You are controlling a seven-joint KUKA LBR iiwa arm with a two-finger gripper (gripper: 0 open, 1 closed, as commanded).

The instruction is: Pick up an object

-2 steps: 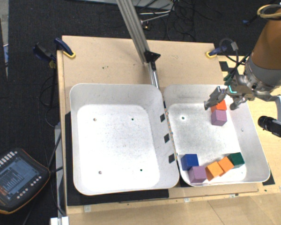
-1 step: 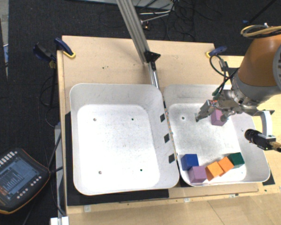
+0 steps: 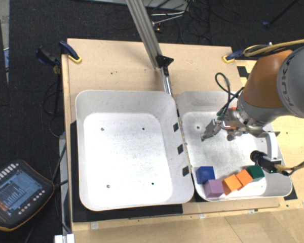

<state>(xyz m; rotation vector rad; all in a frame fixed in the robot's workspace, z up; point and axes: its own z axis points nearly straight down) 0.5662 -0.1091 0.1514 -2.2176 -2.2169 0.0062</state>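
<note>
Four unlabelled blocks [image 3: 228,180] in the right bin [image 3: 192,108].

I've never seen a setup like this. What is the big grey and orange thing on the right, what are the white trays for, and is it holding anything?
That is a robot arm, seen from one camera fixed above the bench and looking down at a slant. At its end is a two-finger gripper, poised over the right bin. Nothing sits between its fingers. Four small blocks lie along that bin's near edge: a blue block, a purple block, an orange block and a green block. The left bin sits beside it. The job is picking one object up.
</note>
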